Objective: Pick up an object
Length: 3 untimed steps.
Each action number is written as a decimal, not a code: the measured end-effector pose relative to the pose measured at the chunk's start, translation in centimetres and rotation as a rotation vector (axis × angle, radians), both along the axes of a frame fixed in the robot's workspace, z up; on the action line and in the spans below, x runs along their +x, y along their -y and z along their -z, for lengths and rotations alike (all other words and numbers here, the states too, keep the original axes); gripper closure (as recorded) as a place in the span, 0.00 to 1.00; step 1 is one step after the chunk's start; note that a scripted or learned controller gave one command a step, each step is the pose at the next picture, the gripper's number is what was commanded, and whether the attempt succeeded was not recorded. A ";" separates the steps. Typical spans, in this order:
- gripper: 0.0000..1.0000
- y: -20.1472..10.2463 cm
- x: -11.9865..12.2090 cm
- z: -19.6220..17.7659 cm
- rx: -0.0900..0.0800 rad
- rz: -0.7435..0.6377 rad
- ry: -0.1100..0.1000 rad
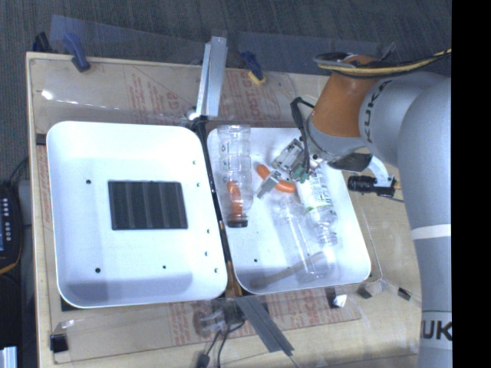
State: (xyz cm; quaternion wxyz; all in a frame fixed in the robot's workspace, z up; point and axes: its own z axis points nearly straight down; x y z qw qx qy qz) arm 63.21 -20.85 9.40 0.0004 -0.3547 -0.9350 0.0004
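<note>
The right bin (349, 271) holds several objects. A clear bottle with orange-brown contents and a dark cap (234, 179) lies along the bin's left wall. A small orange object (278, 182) lies near the bin's middle. My gripper (275, 176) is low in the bin's upper half, right over that orange object and beside a clear bottle with a white and green label (316, 196). Another clear bottle (304, 245) lies nearer the front. I cannot make out anything held.
The left bin (69, 205) shows a dark ribbed rectangle (147, 205) on its floor. A metal divider (211, 75) stands between the bins at the back. Blue clamps (75, 52) grip the bench's far edge. The arm's grey body (418, 152) covers the right side.
</note>
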 end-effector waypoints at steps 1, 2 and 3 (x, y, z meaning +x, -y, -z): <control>1.00 -0.1 0.2 -1.2 -0.002 -0.006 0.002; 0.00 -0.1 0.2 -1.2 -0.002 -0.005 0.002; 1.00 -0.1 0.3 -2.3 -0.003 -0.010 0.004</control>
